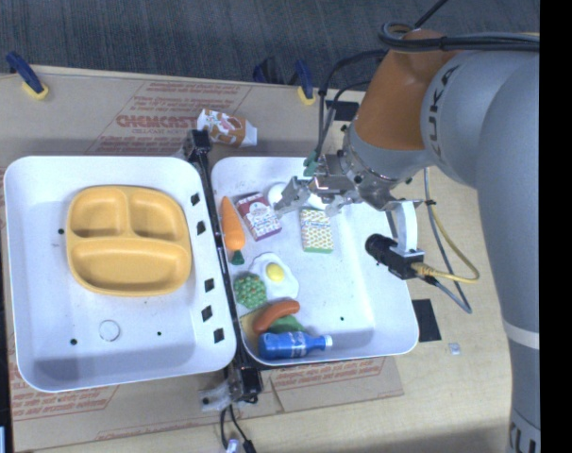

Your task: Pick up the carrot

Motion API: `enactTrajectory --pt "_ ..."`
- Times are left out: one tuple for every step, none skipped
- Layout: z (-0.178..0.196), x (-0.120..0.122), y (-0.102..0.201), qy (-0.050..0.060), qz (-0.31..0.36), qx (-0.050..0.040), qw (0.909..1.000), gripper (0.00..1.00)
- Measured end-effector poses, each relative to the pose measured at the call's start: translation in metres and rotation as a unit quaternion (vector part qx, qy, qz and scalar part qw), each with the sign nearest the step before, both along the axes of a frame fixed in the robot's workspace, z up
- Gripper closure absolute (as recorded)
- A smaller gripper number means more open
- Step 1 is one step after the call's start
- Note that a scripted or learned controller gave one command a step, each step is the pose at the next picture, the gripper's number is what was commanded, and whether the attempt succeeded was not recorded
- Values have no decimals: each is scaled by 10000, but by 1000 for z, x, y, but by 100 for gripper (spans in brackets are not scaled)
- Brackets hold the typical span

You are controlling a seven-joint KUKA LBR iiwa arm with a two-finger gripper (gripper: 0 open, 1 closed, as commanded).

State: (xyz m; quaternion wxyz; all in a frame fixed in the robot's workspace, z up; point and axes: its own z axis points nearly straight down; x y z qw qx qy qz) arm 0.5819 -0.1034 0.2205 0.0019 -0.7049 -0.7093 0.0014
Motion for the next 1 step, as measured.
enactTrajectory --pt "-129 12 10 1 -2097 -17 9778 0"
